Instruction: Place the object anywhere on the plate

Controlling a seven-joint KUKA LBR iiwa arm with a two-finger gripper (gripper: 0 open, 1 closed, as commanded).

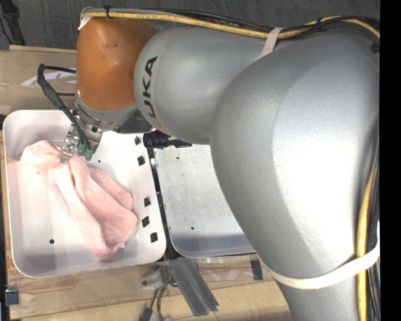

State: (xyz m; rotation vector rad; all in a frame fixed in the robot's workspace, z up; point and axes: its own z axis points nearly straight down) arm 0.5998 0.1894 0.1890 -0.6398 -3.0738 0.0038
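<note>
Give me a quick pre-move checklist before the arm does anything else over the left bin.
1. Gripper over the pink cloth: ok, at its upper edge.
2. Cloth actually held: cannot tell, the wrist hides the contact.
3. Cloth inside the left bin: ok.
4. Plate located: cannot tell, none identifiable.
5. Right bin checked for obstacles: cannot tell, the arm covers most of it.

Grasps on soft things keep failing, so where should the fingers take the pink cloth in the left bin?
Probably from above, at a raised fold. The pink cloth lies crumpled and slack across the left bin, its thickest ridge running toward the lower end. A top-down pinch there gathers more fabric than the flat edges would.
</note>
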